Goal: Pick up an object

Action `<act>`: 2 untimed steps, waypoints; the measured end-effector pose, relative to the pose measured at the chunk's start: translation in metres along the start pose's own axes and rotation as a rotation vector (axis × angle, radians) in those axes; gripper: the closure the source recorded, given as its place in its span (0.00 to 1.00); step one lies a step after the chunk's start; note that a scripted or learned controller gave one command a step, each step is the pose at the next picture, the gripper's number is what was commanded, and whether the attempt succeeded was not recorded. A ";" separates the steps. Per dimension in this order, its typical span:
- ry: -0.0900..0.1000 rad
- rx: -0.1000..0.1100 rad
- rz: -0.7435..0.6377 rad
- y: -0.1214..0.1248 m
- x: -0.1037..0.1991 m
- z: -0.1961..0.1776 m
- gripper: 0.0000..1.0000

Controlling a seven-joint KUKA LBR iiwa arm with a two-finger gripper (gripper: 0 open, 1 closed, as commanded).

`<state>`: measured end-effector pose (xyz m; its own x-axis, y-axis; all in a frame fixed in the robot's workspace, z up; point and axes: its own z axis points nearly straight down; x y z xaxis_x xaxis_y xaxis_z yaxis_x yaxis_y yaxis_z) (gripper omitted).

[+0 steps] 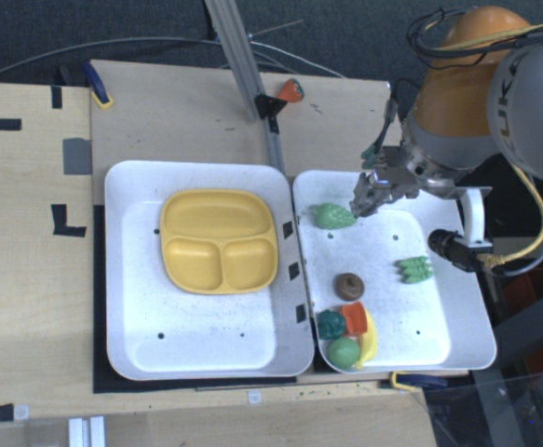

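Since the green toy is lying alone at the right bin's far left, the gripper is hovering just beside it, though I can't tell its state.

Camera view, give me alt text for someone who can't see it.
A grey and orange robot arm reaches in from the right, its gripper just beside a green toy at the top of the right bin, which also holds a brown ring and other small toys. The left bin holds a yellow divided plate.
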<state>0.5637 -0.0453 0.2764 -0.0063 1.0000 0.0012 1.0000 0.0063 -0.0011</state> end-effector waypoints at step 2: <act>0.000 0.003 0.000 0.002 0.104 0.033 1.00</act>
<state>0.5646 0.0591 0.2439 -0.0065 1.0000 0.0009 1.0000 0.0065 -0.0036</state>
